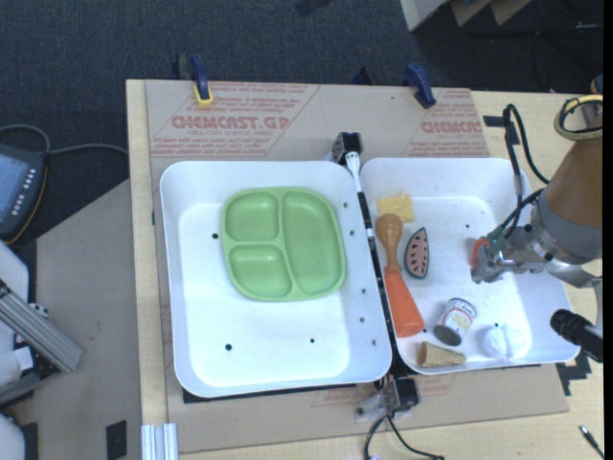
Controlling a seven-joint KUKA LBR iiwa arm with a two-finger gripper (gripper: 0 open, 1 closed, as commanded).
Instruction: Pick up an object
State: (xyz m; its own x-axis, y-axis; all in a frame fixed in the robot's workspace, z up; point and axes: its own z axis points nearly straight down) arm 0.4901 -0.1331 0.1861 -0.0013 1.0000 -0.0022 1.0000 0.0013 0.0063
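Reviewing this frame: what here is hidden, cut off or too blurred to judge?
- Gripper: small and blurred in the camera view; finger state unclear, and whether it holds anything.
- Arm: cut off by the right edge.
- Right bin: its right side is covered by the arm.
- Small jar and white object: too small to identify; label unreadable.

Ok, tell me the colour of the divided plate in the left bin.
Light green: the divided plate, clear in the camera view.
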